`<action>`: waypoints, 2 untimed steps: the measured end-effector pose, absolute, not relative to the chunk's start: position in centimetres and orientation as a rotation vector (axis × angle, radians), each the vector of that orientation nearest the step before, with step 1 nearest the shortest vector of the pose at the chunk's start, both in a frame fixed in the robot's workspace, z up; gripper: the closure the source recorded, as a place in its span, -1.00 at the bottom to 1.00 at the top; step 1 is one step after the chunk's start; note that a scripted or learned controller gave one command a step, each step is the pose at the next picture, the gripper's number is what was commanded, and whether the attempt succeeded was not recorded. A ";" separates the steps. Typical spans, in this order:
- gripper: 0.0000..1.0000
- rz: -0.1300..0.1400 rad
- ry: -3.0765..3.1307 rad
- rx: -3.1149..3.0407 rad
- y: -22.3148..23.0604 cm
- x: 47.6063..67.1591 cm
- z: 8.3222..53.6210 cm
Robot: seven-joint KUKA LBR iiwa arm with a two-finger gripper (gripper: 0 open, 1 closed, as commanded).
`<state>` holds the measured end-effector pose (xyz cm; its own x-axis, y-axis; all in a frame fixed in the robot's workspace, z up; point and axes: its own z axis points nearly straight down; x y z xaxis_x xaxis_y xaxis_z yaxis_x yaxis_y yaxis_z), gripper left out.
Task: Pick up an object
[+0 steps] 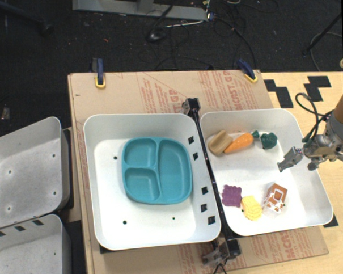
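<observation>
Nearest you, along the front of the right bin [311, 215], three small items sit in a loose row: a purple piece [232, 195], a yellow corn-like toy [252, 208] just beside it and touching or nearly so, and an orange-and-white block [275, 198] a little to the right. All three lie flat on the bin floor, apart from the arm.

Mid-depth on the right, you see the gripper [302, 157] coming in over the bin's right wall. One grey finger [290, 158] points left toward the bin interior; the second is blurred against the wrist, so how far the fingers stand apart you cannot tell from here. Nothing shows between them.

In the left bin [102, 182], a teal divided plate [157, 170] lies flat near the centre, its three compartments bare.

Farther back in the right bin, a tan bread-like piece [219, 141] touches an orange carrot [239, 143], with a dark green lump [266, 139] just beyond the carrot's tip, possibly its leafy top.

Both bins rest on a brown cardboard sheet [158, 89] clamped at the far edge.
</observation>
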<state>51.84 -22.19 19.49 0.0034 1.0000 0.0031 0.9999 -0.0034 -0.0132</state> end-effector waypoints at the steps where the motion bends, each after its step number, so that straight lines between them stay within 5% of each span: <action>1: -1.00 0.000 -2.223 -2.220 -22.1 52.2 20.2; 2: -1.00 0.002 -2.223 -2.218 -21.8 53.0 15.6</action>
<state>52.99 -21.75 15.56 -0.0024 1.0000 0.0004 1.0000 0.0024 -0.0020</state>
